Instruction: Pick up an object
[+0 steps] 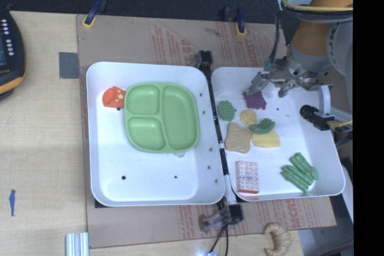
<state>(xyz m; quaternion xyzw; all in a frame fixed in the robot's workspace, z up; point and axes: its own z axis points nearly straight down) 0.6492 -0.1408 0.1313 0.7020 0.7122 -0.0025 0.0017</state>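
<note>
Camera view: wooden desk (pixel 42 147), cardboard sheet, two white bins. Left bin (pixel 108 177) has green divided plate (pixel 161 116). My claw (pixel 271 82) low in right bin (pixel 321 156), fingers spread, nothing gripped; one fingertip beside purple toy (pixel 256 100) near bin's far edge.

Purple toy (pixel 256 100) partly behind tool (pixel 268 84)

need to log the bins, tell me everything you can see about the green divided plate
The green divided plate is a pale green, rounded-square dish that looks like plastic, moulded into three compartments: two smaller ones on the left and one long one on the right. It lies flat and right way up in the upper middle of the left white bin, slightly turned. A small red item sits against its upper left edge. Its compartments hold nothing.
</note>
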